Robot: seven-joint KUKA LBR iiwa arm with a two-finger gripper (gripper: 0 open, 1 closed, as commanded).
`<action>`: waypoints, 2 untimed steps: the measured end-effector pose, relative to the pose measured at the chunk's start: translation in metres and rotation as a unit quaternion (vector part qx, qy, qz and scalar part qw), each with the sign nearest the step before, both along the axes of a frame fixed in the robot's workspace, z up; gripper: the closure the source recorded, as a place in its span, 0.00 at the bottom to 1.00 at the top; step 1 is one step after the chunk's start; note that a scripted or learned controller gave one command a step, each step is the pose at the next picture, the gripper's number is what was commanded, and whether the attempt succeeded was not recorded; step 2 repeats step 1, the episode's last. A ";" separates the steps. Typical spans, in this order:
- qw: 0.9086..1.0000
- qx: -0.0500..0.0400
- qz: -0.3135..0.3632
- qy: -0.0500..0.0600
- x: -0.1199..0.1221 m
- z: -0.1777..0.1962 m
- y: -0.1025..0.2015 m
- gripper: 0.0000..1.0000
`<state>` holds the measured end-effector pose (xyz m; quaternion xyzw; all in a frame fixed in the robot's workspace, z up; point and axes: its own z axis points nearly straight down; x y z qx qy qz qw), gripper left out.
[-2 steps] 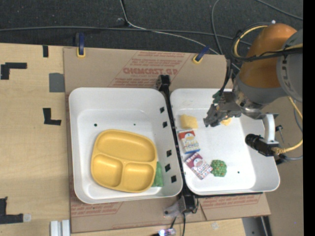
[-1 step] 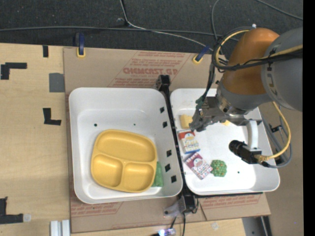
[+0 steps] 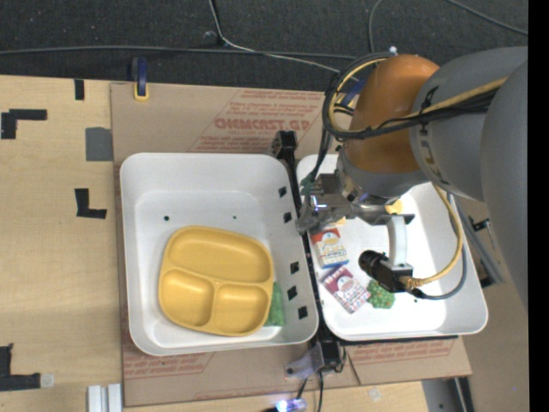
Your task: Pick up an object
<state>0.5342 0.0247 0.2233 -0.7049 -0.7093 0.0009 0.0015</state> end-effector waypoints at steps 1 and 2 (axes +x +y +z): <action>1.000 0.000 0.000 0.000 -0.009 -0.010 0.050 1.00; 1.000 0.000 0.000 0.000 -0.009 -0.010 0.050 1.00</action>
